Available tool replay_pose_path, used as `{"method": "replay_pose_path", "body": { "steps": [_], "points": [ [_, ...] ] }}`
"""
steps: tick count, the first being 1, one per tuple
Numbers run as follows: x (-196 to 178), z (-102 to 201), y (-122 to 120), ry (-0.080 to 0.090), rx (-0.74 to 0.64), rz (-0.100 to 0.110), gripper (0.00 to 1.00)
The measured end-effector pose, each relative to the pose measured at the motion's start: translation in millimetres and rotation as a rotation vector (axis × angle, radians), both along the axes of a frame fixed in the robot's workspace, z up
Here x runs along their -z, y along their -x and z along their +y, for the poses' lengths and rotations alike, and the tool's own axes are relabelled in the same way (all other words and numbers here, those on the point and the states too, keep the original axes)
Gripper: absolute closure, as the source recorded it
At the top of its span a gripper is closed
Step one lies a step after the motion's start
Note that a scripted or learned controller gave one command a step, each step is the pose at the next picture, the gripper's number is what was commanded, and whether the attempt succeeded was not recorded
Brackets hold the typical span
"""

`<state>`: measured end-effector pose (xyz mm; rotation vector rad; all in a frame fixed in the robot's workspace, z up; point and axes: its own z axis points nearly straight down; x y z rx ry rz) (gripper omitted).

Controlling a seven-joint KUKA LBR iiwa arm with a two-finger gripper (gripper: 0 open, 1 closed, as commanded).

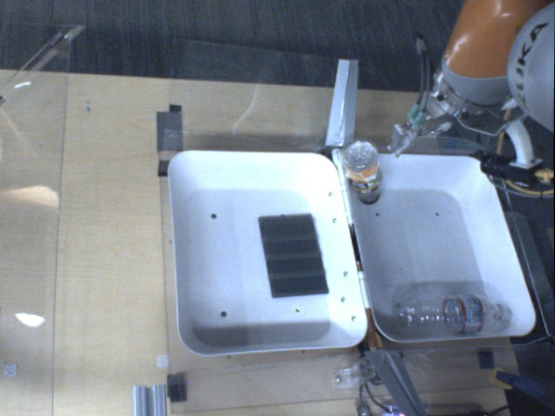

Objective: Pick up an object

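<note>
Pale wood bench (pixel 95 232), dark floor beyond at 12 o'clock, two white bins side by side. My arm (pixel 494 33) came in at 1 o'clock of the view, orange band up top. My gripper (pixel 406 135) hung just outside the right bin (pixel 513 258), off its 12 o'clock rim, above the bench and not over any object. Gripper too small and blurred: could not tell how far open it was. Nothing seen in it.

Nearest thing: small jar (pixel 362 170), upright, tucked in the right bin's 11 o'clock corner, near the gripper at its 7 o'clock. My guess: corner walls crowd it, awkward to close on. Likely the target, being closest.

Further out: clear bottle (pixel 447 312) on its side along the bin's 6 o'clock wall, probably rolled there down the bin's slope. See-through, round, likely slippery.

Left bin (pixel 186 258): black ridged block (pixel 293 255) flat near centre, well apart from the walls, easiest access but farthest from me.

Grey metal strut (pixel 342 102) stood at 12 o'clock between the bins.

Writing: part of the KUKA name on the grey arm casing, first letters legible. Jar had an orange-brown label, text unreadable. Bottle label dark band, unreadable.

Pick not yet begun, by my read.
</note>
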<state>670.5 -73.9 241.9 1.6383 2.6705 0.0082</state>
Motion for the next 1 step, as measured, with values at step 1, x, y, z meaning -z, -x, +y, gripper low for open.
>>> {"method": "replay_pose_path", "body": {
  "steps": [1],
  "points": [
    [47.4,8.1,-2.7,0.012,-0.149,-0.014,1.00]
  ]
}}
